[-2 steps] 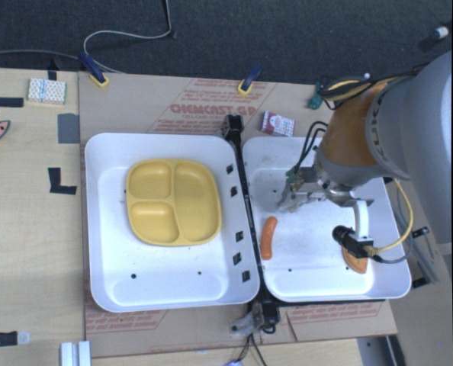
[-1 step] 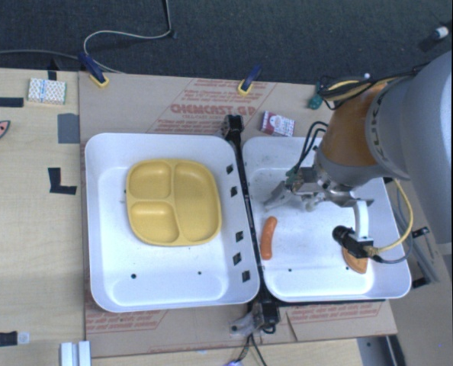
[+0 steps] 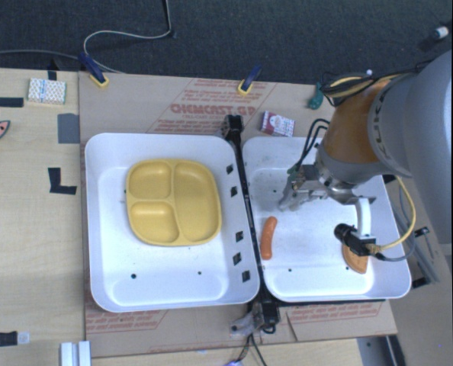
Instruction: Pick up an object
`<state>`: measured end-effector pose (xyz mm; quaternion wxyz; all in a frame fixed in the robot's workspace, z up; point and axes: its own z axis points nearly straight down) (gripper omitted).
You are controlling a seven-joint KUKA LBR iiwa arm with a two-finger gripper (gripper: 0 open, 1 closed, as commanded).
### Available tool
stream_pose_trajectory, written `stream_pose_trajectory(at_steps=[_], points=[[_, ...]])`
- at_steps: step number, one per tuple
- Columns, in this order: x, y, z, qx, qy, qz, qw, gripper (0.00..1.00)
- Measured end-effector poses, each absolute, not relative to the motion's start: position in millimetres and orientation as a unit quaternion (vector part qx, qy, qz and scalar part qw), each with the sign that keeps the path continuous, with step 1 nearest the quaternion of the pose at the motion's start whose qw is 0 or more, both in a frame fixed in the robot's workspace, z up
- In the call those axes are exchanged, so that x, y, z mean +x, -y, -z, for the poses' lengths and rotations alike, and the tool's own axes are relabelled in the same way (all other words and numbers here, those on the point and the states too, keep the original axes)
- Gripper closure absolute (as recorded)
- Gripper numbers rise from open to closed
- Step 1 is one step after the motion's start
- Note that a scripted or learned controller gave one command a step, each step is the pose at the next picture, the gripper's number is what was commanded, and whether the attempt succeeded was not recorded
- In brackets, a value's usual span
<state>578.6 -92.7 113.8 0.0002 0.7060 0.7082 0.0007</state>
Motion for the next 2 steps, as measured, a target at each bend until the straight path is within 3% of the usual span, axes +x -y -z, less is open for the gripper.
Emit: stream_pose_trajectory(at_steps=[1, 2], points=[[578.5, 93, -114, 0.706, -0.708, -0.0006, 0.000, 0.00], [564.0, 93, -86, 0.707, -0.708, -0.0007, 0.001, 0.00]])
